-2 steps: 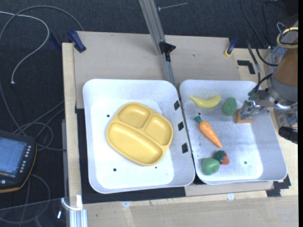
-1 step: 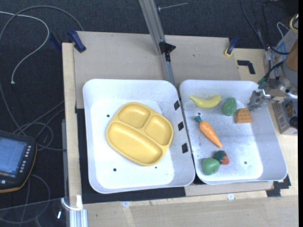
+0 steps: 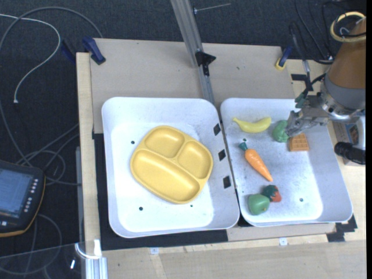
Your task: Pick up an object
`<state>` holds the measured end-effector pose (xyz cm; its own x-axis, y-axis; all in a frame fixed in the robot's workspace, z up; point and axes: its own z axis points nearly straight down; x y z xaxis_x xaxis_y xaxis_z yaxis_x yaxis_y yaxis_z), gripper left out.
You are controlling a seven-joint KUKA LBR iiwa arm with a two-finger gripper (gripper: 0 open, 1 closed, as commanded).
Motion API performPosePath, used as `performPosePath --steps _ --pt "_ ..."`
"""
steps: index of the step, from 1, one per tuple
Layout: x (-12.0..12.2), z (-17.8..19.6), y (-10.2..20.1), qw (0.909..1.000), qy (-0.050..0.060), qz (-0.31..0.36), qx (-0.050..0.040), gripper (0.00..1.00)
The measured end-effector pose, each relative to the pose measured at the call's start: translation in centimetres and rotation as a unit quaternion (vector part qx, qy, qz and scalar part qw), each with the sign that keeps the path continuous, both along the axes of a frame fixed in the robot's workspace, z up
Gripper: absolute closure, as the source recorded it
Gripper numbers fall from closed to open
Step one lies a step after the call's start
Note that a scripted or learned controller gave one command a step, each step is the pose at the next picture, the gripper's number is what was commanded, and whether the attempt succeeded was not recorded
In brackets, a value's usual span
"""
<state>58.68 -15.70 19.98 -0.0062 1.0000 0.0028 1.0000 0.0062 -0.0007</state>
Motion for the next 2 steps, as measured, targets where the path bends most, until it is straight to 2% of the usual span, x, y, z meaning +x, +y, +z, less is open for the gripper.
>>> performPosePath --steps 2 --pt "2.5 0.0 9.7 1.0000 -0.001 0.001 -0.0002 1.00"
